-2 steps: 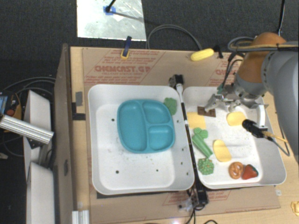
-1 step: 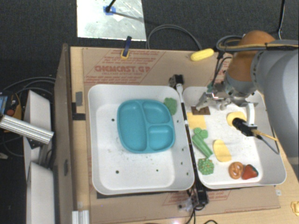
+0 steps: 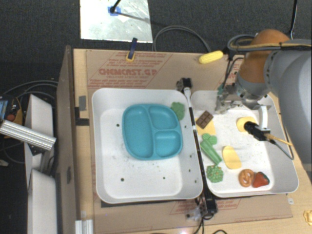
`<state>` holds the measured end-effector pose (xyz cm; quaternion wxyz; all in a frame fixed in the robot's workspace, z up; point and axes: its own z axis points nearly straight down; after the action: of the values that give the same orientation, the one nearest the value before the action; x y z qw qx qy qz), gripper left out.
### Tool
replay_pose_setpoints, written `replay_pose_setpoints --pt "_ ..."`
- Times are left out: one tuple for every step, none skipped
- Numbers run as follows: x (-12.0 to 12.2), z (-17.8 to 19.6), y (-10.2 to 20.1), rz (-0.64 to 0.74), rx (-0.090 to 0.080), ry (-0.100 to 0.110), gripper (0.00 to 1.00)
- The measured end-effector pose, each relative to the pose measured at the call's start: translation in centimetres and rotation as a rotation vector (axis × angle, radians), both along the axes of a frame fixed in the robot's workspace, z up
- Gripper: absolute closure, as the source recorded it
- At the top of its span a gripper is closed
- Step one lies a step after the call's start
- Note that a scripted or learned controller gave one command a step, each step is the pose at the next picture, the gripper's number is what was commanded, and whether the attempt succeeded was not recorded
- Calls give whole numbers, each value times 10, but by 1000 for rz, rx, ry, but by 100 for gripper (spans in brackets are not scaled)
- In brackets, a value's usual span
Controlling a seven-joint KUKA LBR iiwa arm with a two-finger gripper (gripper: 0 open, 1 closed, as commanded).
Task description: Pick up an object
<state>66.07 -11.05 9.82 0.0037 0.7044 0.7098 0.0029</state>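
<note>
My gripper hangs over the back left part of the right bin, pointing down, with nothing visibly held. In that bin lie a brown chocolate piece on a yellow slice, a long green vegetable, a green broccoli floret, a pale yellow chip, a round yellow piece, an orange pretzel and a red strawberry. The chocolate piece is the closest to the gripper, down and to its left.
The left bin holds a blue divided plate with a green leafy piece at its back right corner. A yellow banana-like thing lies on the cardboard behind the bins. The grey arm fills the upper right.
</note>
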Motion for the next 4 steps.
replay_pose_setpoints --pt "-25 99 -26 -8 -2 0 100" --pt "-61 116 -60 -10 0 7 100" --pt "-129 102 -39 -9 3 14 100" --pt "-125 103 -39 -7 1 8 0"
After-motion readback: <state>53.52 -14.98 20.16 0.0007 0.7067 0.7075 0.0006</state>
